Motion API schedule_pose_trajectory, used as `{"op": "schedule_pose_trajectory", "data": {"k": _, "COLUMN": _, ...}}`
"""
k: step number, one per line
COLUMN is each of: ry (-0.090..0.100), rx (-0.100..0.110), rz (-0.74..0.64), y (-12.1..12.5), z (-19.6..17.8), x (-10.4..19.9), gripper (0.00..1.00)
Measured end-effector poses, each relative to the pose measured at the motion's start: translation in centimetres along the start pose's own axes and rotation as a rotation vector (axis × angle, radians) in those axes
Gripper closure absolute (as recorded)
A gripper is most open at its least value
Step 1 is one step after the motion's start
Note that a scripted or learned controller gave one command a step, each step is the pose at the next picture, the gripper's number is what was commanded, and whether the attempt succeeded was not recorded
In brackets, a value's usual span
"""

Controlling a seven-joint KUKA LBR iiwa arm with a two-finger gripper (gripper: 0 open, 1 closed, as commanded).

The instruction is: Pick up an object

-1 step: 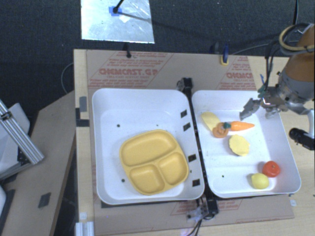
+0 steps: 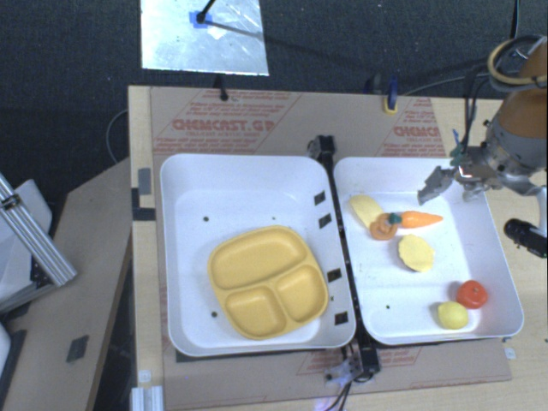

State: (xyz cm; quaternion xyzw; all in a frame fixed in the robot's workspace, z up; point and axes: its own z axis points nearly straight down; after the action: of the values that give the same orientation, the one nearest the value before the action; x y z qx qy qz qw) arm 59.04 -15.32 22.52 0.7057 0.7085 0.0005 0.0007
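Hovering at frame right above the right bin, gripper carries nothing; fingers' spread: cannot tell. Carrot lies just below-left of it in that bin. Pick not yet begun; descent and grasp remain.

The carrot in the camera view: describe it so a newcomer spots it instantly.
Look in the right-hand white bin, upper half. The carrot lies roughly level, tapering rightward, beside a pale yellow piece. It alone is long, thin and orange; its neighbours are rounded.
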Motion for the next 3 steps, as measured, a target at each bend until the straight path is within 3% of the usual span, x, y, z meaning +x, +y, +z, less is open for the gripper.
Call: {"op": "schedule_pose_trajectory", "data": {"k": 3, "ry": 0.001, "rx": 0.003, "rz": 0.003, "y": 1.4, "z": 14.3, "x": -0.7, "gripper": 0.00}}
